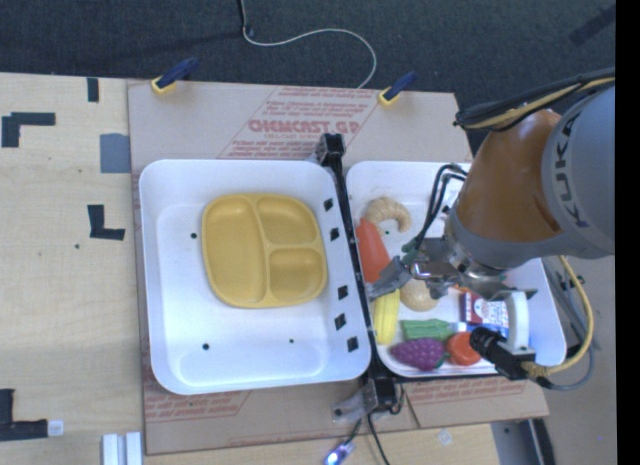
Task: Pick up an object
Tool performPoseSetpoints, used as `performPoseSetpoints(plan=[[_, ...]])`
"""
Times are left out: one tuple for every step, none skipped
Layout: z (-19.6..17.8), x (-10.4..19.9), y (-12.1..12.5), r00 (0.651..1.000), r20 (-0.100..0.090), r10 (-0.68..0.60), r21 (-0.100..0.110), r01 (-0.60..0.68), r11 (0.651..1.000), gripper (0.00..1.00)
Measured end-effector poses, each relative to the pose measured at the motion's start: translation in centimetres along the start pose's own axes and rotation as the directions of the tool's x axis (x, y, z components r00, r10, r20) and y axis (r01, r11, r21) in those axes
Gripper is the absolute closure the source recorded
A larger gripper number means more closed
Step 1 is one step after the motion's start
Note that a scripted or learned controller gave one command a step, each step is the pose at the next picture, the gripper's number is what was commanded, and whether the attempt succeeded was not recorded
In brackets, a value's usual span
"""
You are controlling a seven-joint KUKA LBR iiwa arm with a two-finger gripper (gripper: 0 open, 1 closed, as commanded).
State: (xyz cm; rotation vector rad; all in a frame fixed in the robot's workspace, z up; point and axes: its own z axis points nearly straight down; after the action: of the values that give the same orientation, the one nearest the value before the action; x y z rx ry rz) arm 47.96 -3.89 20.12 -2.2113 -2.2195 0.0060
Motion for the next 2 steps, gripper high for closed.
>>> performPoseSetpoints(plan=[[-0.9, -0.3, 0.3, 1.0, 0.003, 0.003, -0.003, -0.003, 1.0, 1.0], [-14.1, 8.4, 2.1, 1.0, 0.0, -0.009, -0.022, 0.009, 1.0, 1.0]])
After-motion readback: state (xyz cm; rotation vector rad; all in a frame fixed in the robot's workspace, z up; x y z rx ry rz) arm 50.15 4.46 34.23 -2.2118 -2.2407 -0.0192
